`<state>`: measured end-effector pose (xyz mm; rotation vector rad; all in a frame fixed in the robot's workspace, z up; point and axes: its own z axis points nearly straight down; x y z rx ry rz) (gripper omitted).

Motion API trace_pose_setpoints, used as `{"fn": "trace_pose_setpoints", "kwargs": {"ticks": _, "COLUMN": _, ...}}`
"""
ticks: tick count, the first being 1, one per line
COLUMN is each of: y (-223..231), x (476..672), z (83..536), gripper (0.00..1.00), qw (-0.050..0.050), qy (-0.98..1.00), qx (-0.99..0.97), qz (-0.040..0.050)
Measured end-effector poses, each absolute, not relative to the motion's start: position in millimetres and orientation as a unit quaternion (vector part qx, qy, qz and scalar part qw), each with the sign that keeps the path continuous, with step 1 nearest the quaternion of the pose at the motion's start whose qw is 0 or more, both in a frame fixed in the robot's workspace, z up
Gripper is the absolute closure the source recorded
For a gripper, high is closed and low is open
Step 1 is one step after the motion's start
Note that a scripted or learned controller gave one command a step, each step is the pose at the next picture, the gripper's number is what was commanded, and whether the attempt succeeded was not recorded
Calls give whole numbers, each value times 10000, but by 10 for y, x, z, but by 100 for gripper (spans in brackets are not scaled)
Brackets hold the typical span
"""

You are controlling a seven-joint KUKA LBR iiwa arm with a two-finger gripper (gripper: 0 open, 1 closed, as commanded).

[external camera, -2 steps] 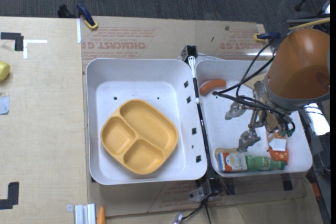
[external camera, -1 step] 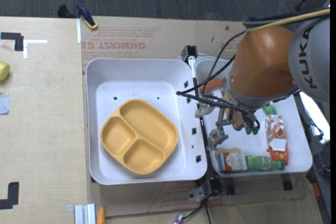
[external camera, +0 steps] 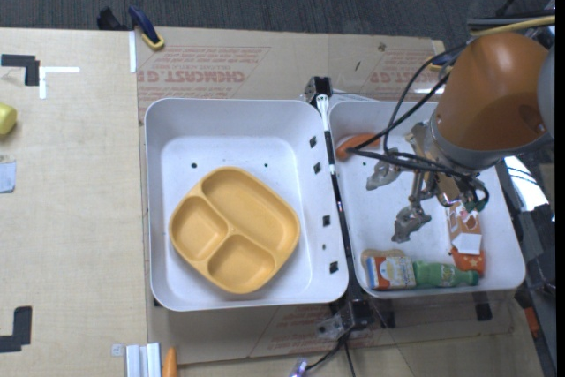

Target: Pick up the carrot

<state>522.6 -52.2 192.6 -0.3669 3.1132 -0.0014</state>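
Clearly the reach is the step underway, judging by how things lie: the grey arm with its glossy orange band (external camera: 490, 93) is hanging over the right white bin (external camera: 353, 216), and its gripper (external camera: 394, 200) is hovering with metal fingers (external camera: 381, 177) spread wide, gripping nothing. Next it is needing to shift toward the bin's far left corner and drop. In the left bin (external camera: 163, 216) a smooth yellow divided plate (external camera: 234, 229) is lying. Along the near wall a crinkly packet (external camera: 421, 270) is resting. Smallest, the tapered orange carrot (external camera: 355, 143) is lying well apart from the fingers.
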Motion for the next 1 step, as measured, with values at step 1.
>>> {"fn": "trace_pose_setpoints", "kwargs": {"ticks": 1, "y": 33, "x": 5124, "z": 1922, "gripper": 0, "qw": 22, "qy": 9925, "qx": -1219, "qz": 3}}
